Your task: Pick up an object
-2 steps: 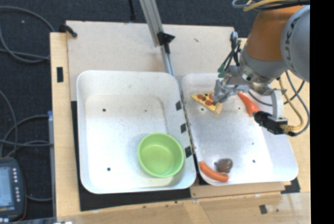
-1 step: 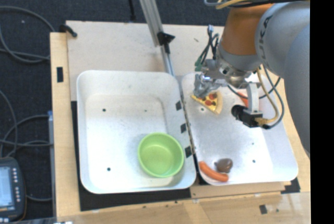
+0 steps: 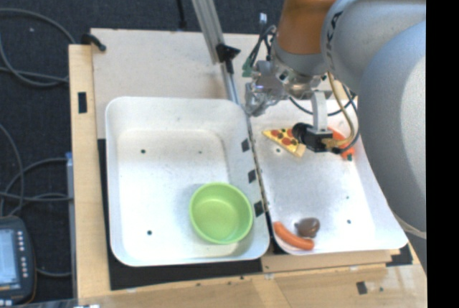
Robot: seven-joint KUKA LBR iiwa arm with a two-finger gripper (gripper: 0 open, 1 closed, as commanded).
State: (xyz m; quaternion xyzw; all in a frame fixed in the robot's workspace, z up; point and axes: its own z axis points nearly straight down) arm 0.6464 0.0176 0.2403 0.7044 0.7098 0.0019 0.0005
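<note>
Pizza slice (image 3: 284,141), hand (image 3: 256,103) near, seemingly apart; sausage (image 3: 293,236), green bowl (image 3: 221,212) farther

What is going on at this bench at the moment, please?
The robot arm reaches in from the right to pick up an object. Its end effector hangs over the far end of the wall where the two bins meet. Nothing looks lifted yet: a green bowl sits in the left bin, and a toy pizza slice, an orange sausage and a brown lump lie in the right bin.

The bowl (image 3: 221,212) is lime green, the pizza slice (image 3: 285,141) yellow with red spots, the sausage (image 3: 294,236) orange, the bins (image 3: 165,148) white.
</note>
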